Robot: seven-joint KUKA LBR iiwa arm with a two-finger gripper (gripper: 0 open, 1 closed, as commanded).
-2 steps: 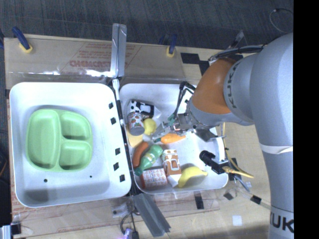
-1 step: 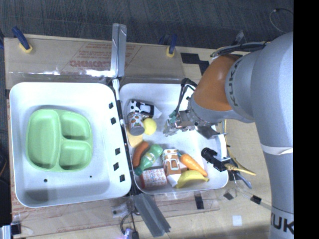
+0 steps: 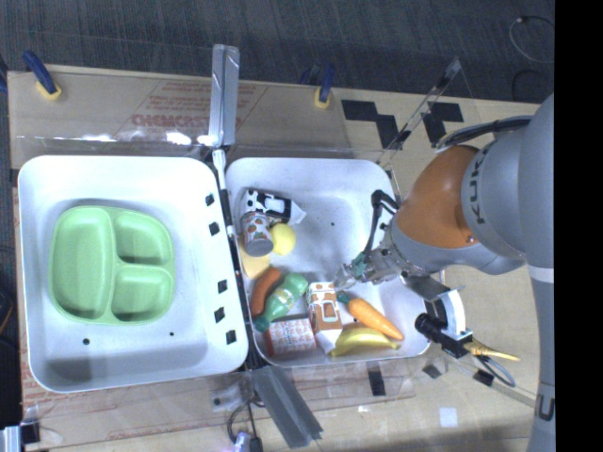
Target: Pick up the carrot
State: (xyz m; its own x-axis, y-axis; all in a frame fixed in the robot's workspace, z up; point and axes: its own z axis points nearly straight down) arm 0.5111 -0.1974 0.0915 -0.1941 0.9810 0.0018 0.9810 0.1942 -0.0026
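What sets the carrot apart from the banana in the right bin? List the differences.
Colour: the carrot is orange with a green top, while the banana is plain yellow.
Shape: the carrot is straight and tapers to a point; the banana is curved.
Place: the carrot lies nearer the gripper, and the banana sits below it by the bin's near wall.
Both lie flat, touching, in the right bin.

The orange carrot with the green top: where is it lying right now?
The orange carrot lies in the right white bin, near its front right corner, just above the yellow banana and right of the small juice carton.
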